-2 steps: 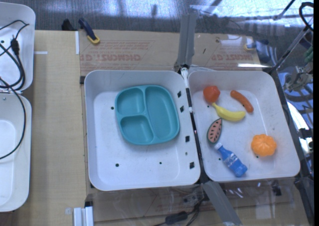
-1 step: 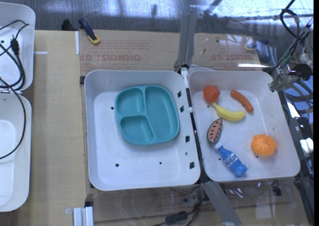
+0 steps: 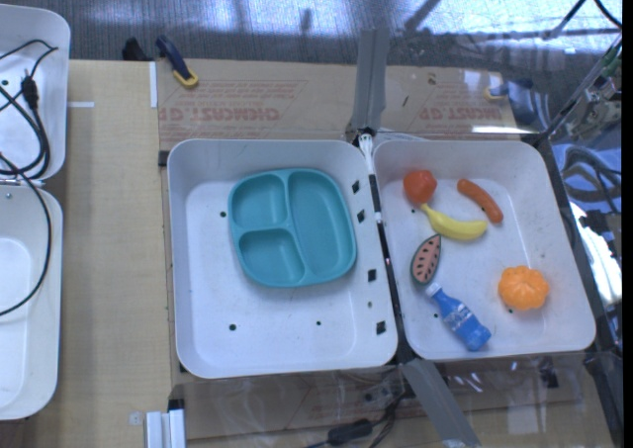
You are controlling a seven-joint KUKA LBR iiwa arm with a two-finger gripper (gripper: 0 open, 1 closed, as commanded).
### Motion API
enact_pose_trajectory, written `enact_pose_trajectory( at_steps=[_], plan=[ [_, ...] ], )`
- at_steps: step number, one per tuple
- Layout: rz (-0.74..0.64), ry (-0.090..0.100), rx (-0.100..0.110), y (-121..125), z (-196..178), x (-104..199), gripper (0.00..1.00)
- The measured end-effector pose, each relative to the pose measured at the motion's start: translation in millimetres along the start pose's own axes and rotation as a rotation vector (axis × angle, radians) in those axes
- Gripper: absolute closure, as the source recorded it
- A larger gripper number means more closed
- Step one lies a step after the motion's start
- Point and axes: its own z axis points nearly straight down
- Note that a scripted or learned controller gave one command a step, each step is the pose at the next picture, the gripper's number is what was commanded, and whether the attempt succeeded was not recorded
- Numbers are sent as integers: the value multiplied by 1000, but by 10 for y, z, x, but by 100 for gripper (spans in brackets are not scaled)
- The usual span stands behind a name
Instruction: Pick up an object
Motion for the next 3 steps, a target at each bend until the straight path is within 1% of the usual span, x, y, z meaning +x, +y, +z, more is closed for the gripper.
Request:
enact_pose_trajectory(
  at_steps=[1, 2, 3],
  plan=[
    [-1, 1, 3, 412, 690, 121, 100],
    [-2, 0, -1, 423, -202, -15, 100],
    [-1, 1, 2, 419, 125, 231, 100]
  ],
)
